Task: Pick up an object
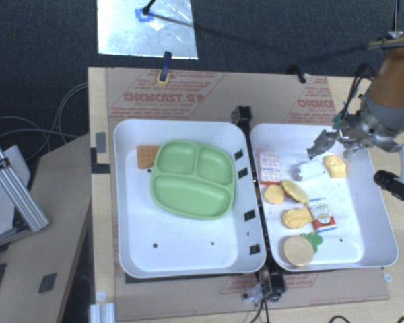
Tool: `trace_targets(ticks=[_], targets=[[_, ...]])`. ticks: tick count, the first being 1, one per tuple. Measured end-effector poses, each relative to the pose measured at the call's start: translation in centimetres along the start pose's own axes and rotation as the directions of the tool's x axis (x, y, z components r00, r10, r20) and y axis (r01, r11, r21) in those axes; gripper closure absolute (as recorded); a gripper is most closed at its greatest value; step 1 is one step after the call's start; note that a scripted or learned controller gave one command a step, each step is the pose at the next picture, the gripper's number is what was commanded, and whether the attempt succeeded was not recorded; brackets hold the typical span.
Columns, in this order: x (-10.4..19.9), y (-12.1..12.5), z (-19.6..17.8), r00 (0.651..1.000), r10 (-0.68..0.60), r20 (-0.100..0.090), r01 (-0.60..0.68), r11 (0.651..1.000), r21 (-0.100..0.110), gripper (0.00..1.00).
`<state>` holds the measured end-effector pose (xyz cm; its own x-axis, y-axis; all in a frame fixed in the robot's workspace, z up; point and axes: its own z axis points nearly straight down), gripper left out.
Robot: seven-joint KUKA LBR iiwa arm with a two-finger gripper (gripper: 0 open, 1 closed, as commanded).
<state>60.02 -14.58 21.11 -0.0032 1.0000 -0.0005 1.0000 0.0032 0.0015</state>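
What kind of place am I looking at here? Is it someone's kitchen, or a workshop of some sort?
Probably a robotics test lab, not a kitchen. A grey arm reaches over two white bins; the food looks like plastic toys; loose cables lie beside the bench.

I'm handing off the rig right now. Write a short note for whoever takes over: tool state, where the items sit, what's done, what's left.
Tool: above the far part of the right bin, nothing visibly held; finger state unclear.
Right bin: small food items clustered near the divider, including a white piece, a yellow piece, a round cracker-like disc and packets.
Left bin: green divided plate with a tan cracker beside its far-left edge.
Done: nothing picked up yet.
Left: lower onto one item, probably the white or yellow piece nearest the tool, grip it and lift.
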Motion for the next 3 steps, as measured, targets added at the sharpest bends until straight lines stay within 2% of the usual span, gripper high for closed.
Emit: trace_targets(ticks=[1, 2, 3], targets=[[-0.1, -0.5, 6.2, 1.0, 0.002, -0.001, -0.002, 1.0, 0.005, 0.0], [0.1, -0.5, 10.3, 1.0, 0.002, -0.001, -0.002, 1.0, 0.003, 0.0], [0.2, -0.4, 12.7, 1.0, 0.002, 0.0, -0.002, 1.0, 0.001, 0.0]])
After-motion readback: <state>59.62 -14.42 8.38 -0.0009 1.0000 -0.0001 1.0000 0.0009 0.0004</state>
